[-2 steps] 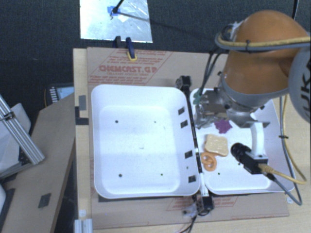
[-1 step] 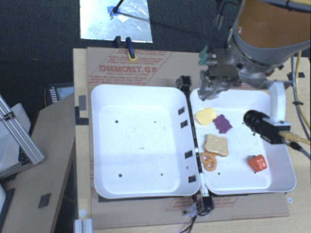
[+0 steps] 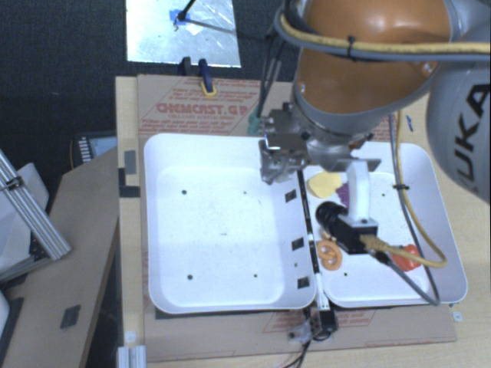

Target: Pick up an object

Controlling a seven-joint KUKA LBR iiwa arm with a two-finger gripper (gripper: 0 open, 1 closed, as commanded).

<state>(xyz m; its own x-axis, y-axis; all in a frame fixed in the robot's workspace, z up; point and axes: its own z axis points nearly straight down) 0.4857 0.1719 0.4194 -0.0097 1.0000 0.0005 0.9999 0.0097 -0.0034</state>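
The grey arm with its orange band (image 3: 368, 29) reaches in from the upper right and covers much of the right bin (image 3: 430, 282). My gripper (image 3: 275, 167) hangs over the far end of the seam between the two bins, just inside the left bin (image 3: 215, 228). In the right bin lie a yellow piece (image 3: 324, 184), a small purple piece (image 3: 343, 195) beside it, an orange pretzel-shaped piece (image 3: 330, 255) near the seam, and a red-orange piece (image 3: 406, 257) partly under a cable. Nothing shows in the gripper's grasp.
A white and black fitting (image 3: 354, 217) with a yellow cable (image 3: 414, 228) hangs from the wrist over the right bin. Clips (image 3: 298, 244) line the seam between the bins. A cardboard sheet (image 3: 196, 106) lies under the bins, with a metal plate (image 3: 182, 20) behind.
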